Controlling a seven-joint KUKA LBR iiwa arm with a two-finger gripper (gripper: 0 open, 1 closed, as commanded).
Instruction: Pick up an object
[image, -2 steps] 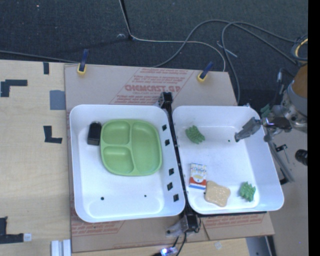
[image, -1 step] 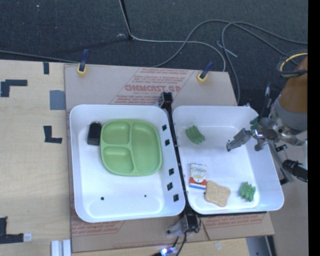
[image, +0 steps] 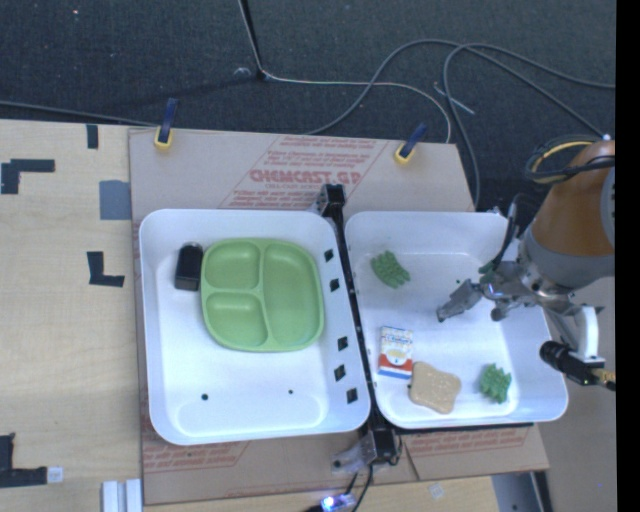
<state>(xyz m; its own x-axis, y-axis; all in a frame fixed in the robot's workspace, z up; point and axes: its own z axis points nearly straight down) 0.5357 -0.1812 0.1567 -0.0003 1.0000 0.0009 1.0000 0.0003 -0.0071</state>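
White plastic forms both shallow bins, set side by side on a sheet of brown printed cardboard (image: 290, 165) that two yellow-and-blue clamps hold at its far edge. In the left bin (image: 165, 400), a small black rectangular block (image: 188, 267) lies just beside the left edge of a pale green, three-compartment plastic tray (image: 263, 295), which sits in the bin's upper half. A row of black clips runs down the seam between the bins.

The right bin (image: 450, 228) holds four loose things. A small dark green ridged toy piece (image: 390, 269) lies near its upper left. Lower down, a little white carton with red and blue print (image: 396, 352) sits near the divider, with a tan, toast-shaped slice (image: 434, 388) just beside it toward the near wall. A second green leafy toy piece (image: 494, 382) rests near the bin's lower right corner, well apart from the first.

The grey two-finger gripper (image: 453, 305) reaches in from the right over the middle of the right bin, its fingers slightly spread with nothing between them. It lies between the ridged piece and the leafy one, touching neither.
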